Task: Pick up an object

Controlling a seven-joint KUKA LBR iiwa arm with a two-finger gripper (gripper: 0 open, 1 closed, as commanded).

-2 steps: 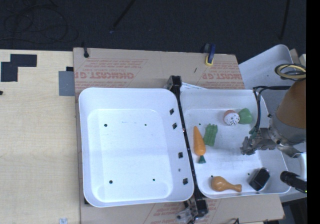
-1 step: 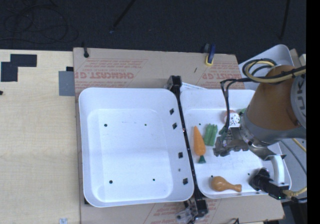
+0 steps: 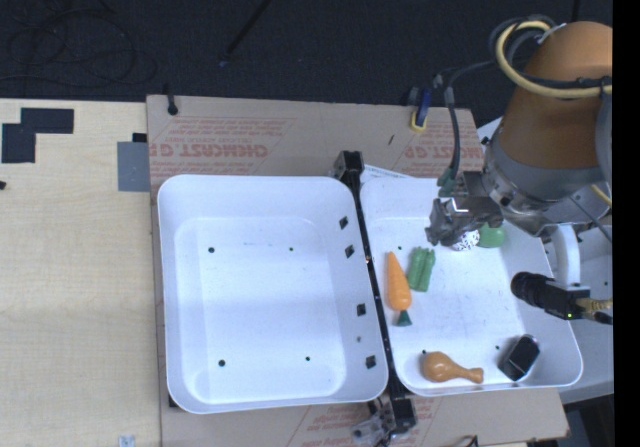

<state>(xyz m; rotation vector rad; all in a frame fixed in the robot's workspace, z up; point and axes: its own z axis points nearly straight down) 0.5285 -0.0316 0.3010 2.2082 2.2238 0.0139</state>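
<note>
In the right bin (image 3: 560, 375) lie an orange carrot (image 3: 398, 282), a dark green block (image 3: 421, 269) beside it, a tan gourd-shaped toy (image 3: 449, 367) near the front rim and a black object (image 3: 519, 356) in the front right corner. My gripper (image 3: 449, 225) hangs over the bin's back part, just above and right of the green block. A black-and-white speckled object (image 3: 464, 240) and a light green piece (image 3: 491, 236) sit right beside the fingertips. Whether anything is between the fingers is hidden.
The left bin (image 3: 180, 235) stands next to the right one, divided by a black clamp strip (image 3: 366, 275). A black cylinder (image 3: 543, 293) juts in at the right rim. Cardboard (image 3: 260, 135) lies under both bins.
</note>
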